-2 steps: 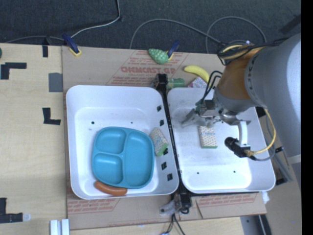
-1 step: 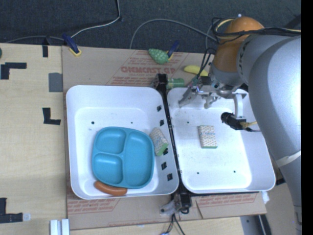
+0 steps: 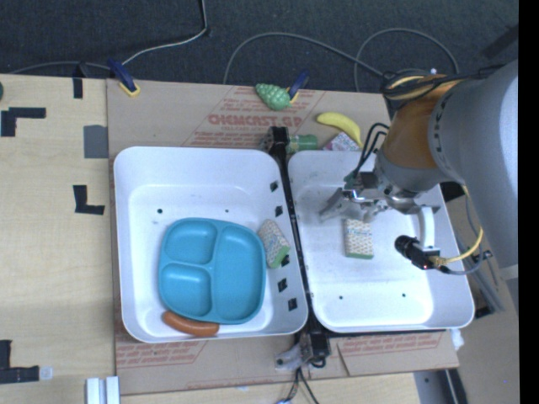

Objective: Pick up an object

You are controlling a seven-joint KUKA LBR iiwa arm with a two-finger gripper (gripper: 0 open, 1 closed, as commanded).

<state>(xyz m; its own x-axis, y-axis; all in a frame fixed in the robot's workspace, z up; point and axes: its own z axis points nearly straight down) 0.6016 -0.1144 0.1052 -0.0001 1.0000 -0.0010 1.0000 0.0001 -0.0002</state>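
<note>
Landmark: the divider (image 3: 290,225) where the two white bins meet.
Left bin (image 3: 135,225): holds a blue sectioned plate (image 3: 210,269) left of the divider, and an orange sausage-shaped toy (image 3: 190,324) at the plate's near edge.
Sponge at divider (image 3: 274,242): patterned, leaning against the left bin's wall just left of the divider.
Counter (image 3: 168,116): behind the divider's far end lie a green toy (image 3: 273,95) and, further right, a yellow banana (image 3: 338,125).
Right bin (image 3: 421,310): holds the task's likely target, a small patterned sponge (image 3: 359,239), lying flat right of the divider.
Tool (image 3: 349,200): fingers spread apart, gripping nothing, poised just beyond the small sponge's far edge.
Step in hand, by judgement: approach to grasp.
Advice: centre over the sponge, straddle its short sides, descend fully before closing.
</note>
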